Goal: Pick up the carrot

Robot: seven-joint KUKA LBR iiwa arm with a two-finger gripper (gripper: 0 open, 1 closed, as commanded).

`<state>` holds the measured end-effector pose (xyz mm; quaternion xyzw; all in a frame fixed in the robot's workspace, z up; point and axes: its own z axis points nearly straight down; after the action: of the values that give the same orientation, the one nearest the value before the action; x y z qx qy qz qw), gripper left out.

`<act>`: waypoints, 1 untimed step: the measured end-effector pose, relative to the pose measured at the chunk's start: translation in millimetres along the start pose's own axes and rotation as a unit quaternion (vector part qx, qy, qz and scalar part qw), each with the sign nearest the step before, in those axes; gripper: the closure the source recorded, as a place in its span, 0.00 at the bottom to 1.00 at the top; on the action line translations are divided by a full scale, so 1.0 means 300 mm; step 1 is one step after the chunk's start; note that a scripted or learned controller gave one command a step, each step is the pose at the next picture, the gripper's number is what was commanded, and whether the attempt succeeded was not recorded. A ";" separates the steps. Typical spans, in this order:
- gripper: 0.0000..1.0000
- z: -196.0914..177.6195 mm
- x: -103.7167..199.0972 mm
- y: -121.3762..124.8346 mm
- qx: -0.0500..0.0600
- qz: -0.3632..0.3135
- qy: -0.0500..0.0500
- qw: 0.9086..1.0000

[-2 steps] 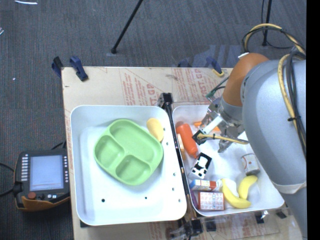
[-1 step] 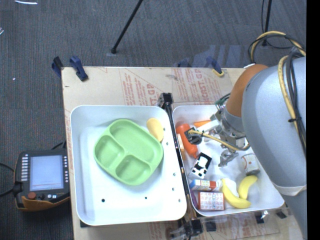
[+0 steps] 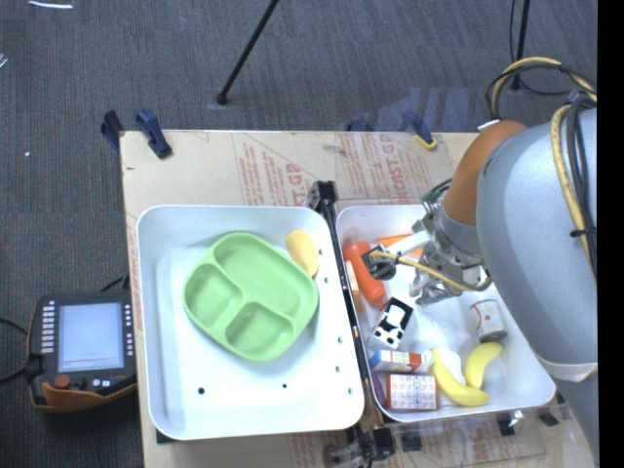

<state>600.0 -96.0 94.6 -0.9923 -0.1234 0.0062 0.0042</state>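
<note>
A dark grey carpeted floor [image 3: 292, 47] surrounds the bench, with tripod legs [image 3: 255, 37] standing on it at the top and a handheld control pendant [image 3: 86, 347] lying at the lower left. The bench top is a sheet of printed cardboard [image 3: 244, 164], held by blue clamps [image 3: 151, 133] at its far left corner. On it sit 2 shallow white bins side by side, touching along a black divider. The left bin [image 3: 195, 398] has plenty of bare floor along its near and left edges. The right bin [image 3: 517, 383] is crowded, and the grey arm [image 3: 541, 252] with its orange band covers much of its far right side.

In the left bin lies a green 3-compartment tray [image 3: 252, 295], with a yellow item [image 3: 303, 252] touching its far right rim.

The carrot [image 3: 363, 271] lies in the right bin hard against the left wall, pointing away from the camera. The gripper [image 3: 419, 261] hangs just beside it to the right; whether its fingers are apart or together cannot be made out. Nearer the camera lie a black-and-white block [image 3: 392, 324], a red-and-white carton [image 3: 410, 391], 2 bananas [image 3: 470, 373] and a small can [image 3: 486, 317].
</note>
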 end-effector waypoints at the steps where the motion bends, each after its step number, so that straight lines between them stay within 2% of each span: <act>1: 1.00 -0.028 -0.003 0.000 0.002 -0.002 -0.002 1.000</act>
<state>599.3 -96.1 103.0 -0.9921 -0.1251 0.0088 0.0059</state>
